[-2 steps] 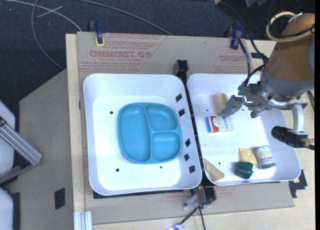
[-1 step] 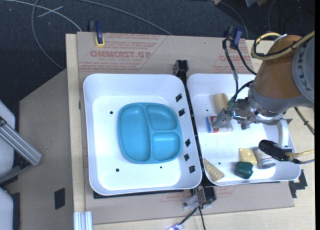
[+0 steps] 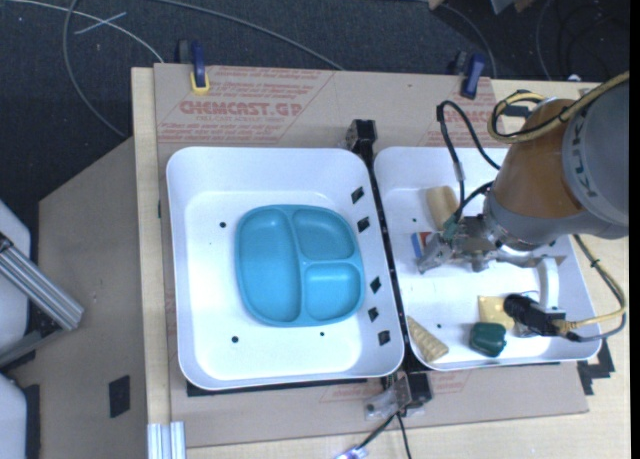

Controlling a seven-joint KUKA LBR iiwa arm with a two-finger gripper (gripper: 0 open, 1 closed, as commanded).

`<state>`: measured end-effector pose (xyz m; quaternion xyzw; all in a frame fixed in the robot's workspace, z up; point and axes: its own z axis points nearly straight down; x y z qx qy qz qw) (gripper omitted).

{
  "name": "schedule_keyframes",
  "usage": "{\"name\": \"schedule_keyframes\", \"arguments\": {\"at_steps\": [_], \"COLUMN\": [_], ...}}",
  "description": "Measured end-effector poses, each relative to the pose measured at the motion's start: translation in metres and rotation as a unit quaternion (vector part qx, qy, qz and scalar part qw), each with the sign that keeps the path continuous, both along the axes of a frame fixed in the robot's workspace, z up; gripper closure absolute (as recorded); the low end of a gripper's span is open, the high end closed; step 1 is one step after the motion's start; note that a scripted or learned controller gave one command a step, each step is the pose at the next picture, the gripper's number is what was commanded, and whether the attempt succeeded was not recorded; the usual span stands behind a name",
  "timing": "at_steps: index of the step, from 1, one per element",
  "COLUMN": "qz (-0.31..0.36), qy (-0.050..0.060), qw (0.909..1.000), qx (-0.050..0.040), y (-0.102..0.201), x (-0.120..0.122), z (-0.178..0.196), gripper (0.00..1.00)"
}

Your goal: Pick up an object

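the step in hand looked like the reach: the gripper (image 3: 432, 252) was low inside the right bin (image 3: 400, 172), over a small red-and-blue item (image 3: 422, 244) that sat at its tip, and nothing could be seen lifted. whether its fingers stood apart or together could not be told, since the wrist covered them. the next move would call for closing squarely on that item and rising straight. the arm (image 3: 540, 182) came in from the right, its orange band above the wrist, bent down and pointing left toward the bins' divider. a tan block (image 3: 440, 203) lay just above the gripper; a green piece (image 3: 489, 338) and a beige wedge (image 3: 426, 339) lay below it, near the bin's front. the left bin (image 3: 190, 247) held a blue divided tray (image 3: 299, 264), well apart to the gripper's left.
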<state>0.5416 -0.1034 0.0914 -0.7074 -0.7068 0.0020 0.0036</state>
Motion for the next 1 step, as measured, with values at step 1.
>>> {"name": "schedule_keyframes", "arguments": {"at_steps": [1], "qz": [0.0], "qy": [-0.004], "qw": [1.0], "qx": [-0.0001], "y": [0.0003], "x": [0.002], "z": [0.0145], "gripper": [1.0]}}
